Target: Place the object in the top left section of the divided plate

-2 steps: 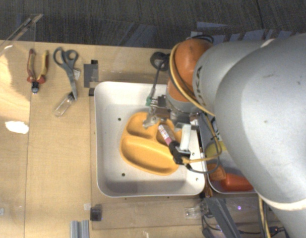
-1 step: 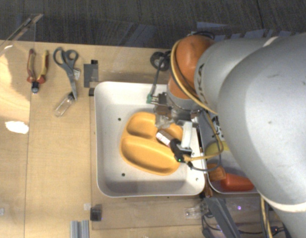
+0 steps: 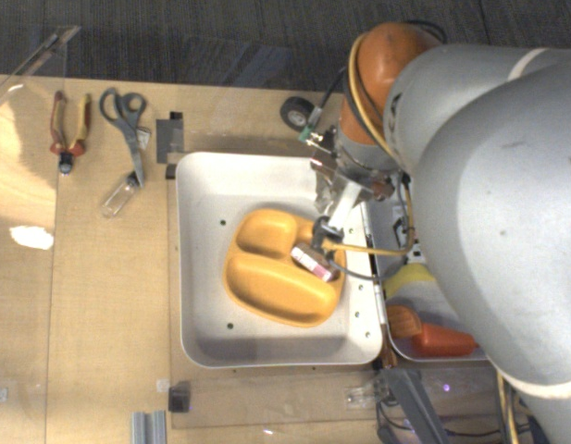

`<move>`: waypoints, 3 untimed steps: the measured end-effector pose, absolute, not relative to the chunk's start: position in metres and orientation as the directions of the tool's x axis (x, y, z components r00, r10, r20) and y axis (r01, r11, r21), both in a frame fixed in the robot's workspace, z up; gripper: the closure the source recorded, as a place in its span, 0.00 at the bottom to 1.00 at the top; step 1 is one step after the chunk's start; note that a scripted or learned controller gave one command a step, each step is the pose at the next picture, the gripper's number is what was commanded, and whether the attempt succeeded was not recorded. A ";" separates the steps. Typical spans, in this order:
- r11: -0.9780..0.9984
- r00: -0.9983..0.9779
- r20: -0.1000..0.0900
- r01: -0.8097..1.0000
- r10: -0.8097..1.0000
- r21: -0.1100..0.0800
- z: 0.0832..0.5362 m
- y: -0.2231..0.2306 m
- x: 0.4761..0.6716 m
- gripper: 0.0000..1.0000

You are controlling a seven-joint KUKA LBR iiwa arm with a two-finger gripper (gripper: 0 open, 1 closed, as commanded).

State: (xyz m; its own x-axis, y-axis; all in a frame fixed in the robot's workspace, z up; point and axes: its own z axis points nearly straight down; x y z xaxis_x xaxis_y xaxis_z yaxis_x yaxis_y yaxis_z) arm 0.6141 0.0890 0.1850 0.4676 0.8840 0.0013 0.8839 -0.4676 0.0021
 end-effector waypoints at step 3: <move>-0.584 0.584 0.003 0.812 0.812 0.004 0.285 0.012 0.596 1.00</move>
State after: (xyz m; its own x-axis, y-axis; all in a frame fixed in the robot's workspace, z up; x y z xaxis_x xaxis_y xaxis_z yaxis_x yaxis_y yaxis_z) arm 0.5963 0.0123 0.2848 0.5843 0.8115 0.0035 0.8115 -0.5843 0.0041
